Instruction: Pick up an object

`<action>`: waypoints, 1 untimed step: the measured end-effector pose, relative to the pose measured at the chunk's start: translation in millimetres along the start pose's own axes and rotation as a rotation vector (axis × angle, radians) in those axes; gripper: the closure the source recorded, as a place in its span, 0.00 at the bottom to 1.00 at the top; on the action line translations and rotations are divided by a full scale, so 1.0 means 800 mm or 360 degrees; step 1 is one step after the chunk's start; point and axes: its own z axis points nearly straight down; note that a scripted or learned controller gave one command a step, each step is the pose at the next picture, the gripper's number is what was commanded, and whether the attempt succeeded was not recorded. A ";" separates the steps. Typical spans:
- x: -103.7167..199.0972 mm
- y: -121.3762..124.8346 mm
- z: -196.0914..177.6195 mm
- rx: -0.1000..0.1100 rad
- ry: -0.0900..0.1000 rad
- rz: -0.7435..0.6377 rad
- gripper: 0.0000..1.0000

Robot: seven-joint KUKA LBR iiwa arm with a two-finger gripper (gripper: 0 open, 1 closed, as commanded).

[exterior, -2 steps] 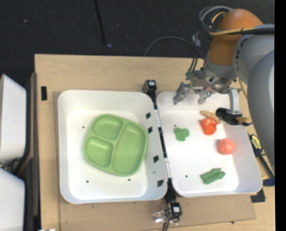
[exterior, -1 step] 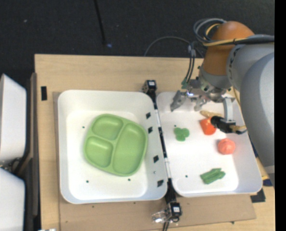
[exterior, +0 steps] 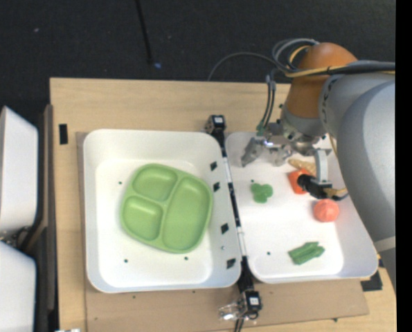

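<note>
The gripper point(exterior: 266, 151) hung at the upper edge of the right bin point(exterior: 282, 254), fingers spread apart and nothing between them. Just below it sat the small green piece point(exterior: 262, 193), apart from the fingers. Further right lay a red ball point(exterior: 325, 210), an orange piece point(exterior: 299, 182) half under the arm, and a long green piece point(exterior: 307, 252) lower down. The green divided plate point(exterior: 167, 207) filled the left bin point(exterior: 102, 185). The risk, I'd say: a descent here lands short of the small green piece, near the bin wall, and closes on air.
</note>
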 end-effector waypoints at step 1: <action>-0.001 0.002 -0.018 -0.0011 -0.0003 -0.0001 1.00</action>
